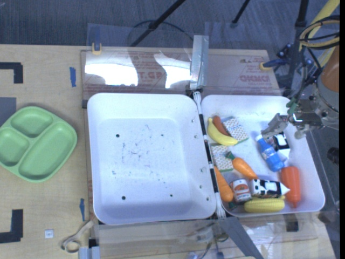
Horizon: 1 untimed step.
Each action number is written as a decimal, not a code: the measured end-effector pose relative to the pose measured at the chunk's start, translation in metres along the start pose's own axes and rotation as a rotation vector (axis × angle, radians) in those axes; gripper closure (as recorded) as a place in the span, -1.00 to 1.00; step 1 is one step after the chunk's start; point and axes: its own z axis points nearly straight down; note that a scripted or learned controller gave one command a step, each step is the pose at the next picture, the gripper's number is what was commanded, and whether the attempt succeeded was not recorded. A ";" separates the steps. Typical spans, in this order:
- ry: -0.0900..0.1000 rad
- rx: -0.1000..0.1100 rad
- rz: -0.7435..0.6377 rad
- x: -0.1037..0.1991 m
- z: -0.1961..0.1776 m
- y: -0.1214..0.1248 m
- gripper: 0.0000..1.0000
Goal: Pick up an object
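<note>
Gripper up at the far right edge of the right bin, hanging over the clutter with its two fingers spread wide, and nothing sits between them. Just below it lies a small black-and-white item, and touching that, a blue bottle on its side, angled toward the bin's near corner. Neither is gripped.

And what a crowded bin it is! By the inner wall, a yellow banana curls against a patterned packet. Below them, a second patterned packet, and an orange carrot lying aslant across the middle. Down the inner wall runs another orange piece, with a small can right beside it. Next to the can, a cow-print carton on its side; along the near wall, a long yellow piece; and at the near right, a red-orange vegetable, what kind is hard to say.

Over to the left bin, white with faint scuffs on its floor. Well apart from both bins, on the wooden bench, a green divided plate.
</note>
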 end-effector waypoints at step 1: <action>0.001 0.000 -0.153 0.040 0.082 0.034 -1.00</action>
